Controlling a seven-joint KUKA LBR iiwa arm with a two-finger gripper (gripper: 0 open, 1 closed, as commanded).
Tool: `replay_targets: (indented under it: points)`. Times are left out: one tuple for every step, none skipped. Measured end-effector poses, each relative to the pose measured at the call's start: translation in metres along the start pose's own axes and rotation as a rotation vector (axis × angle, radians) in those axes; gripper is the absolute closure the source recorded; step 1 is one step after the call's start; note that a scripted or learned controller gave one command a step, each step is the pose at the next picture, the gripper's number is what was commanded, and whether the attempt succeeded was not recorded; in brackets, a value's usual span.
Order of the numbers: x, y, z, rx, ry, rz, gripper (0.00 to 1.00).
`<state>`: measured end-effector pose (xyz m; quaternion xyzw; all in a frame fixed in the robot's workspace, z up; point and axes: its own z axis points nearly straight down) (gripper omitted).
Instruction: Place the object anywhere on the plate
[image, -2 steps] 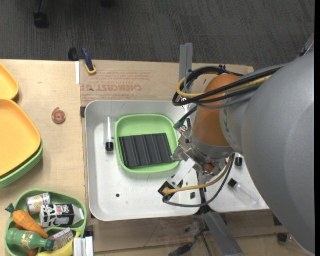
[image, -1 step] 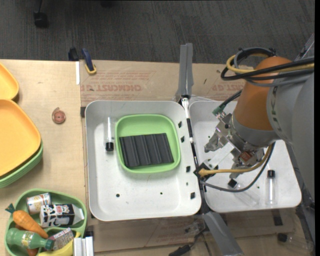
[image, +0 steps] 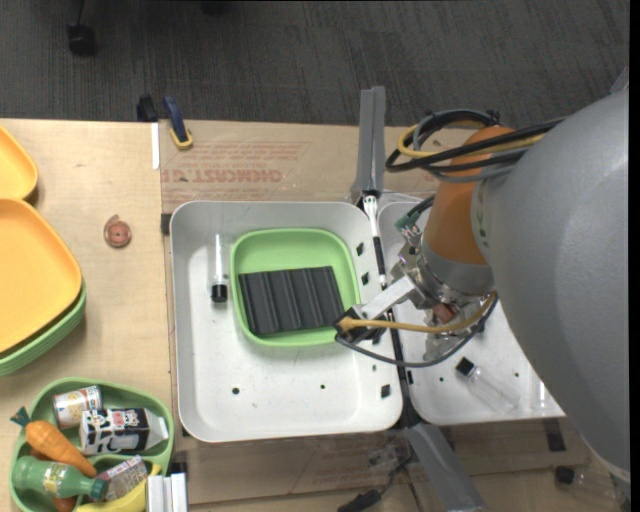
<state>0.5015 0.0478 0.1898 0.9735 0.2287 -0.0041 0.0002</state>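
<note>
A green square plate (image: 340, 252) lies in the left white bin (image: 270, 400). A black ribbed rectangular pad (image: 290, 300) lies flat on the plate, covering its lower middle. My gripper (image: 440, 340) hangs over the left part of the right bin (image: 520, 390), just right of the wall between the bins. The wrist above hides most of it. Nothing shows in its grip. A clear tube with a black cap (image: 217, 268) lies in the left bin, left of the plate. Another clear piece with a black cap (image: 482, 380) lies in the right bin, below the gripper.
Yellow plates (image: 35, 275) are stacked on the bench at far left. A green bowl (image: 90, 445) of toy food and cans sits at the bottom left. A small pink disc (image: 118, 232) and a blue-and-yellow clamp (image: 176, 122) lie on the bench.
</note>
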Motion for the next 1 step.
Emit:
replay_targets:
  points:
    - [0.0032,-0.0611,-0.0302,-0.002,0.005,0.143,0.00]
